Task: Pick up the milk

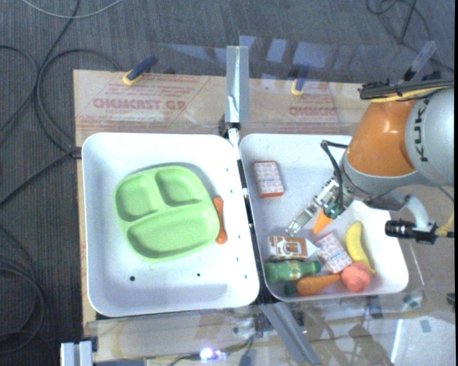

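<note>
- Jaw state on the gripper (311, 213) cannot be told; it hangs low in the right bin (290, 147).
- Milk (291, 247) lies just beneath its tip, beside a green bottle (290, 268) and banana (357, 245).

Right bin (290, 152), far half: open floor, apart from a small red-patterned box (269, 178) near the left wall.
Right bin, near half: crowded; milk carton (291, 247), green bottle (291, 269), carrot (317, 284), checkered packet (333, 252), peach (356, 277) and banana (356, 245) lie touching or just beside one another.
Arm (389, 147): overhangs the bin's right side.
Left bin (99, 204): green divided tray (166, 211) fills the middle; bare floor around it.
</note>
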`<state>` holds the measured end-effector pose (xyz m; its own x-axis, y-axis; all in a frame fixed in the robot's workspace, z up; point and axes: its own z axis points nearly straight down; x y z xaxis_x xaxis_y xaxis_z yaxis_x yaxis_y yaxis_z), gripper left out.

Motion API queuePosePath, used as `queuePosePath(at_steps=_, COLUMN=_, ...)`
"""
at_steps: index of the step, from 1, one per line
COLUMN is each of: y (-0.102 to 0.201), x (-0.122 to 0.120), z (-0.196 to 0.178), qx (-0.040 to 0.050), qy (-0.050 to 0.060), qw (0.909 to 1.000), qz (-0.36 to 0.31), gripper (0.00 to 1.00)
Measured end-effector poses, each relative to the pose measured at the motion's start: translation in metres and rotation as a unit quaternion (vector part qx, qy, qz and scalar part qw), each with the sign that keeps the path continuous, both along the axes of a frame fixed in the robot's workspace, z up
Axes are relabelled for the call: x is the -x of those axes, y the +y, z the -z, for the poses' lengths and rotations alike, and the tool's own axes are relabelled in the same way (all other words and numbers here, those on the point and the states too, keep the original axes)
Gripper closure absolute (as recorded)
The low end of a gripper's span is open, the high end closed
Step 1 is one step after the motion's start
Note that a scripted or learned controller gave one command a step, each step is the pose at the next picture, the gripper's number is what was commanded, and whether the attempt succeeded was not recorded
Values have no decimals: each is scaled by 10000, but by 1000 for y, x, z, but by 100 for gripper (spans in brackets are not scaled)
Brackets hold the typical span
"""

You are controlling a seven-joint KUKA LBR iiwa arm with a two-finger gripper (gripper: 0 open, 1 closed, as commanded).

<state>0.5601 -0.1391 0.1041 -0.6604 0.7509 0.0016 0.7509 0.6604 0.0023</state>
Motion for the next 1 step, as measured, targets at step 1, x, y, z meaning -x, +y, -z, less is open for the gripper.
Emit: queuePosePath(at_steps=1, y=42, x=-69, z=-175, qx=12, qy=-12, qw=9997, qz=253, gripper=0)
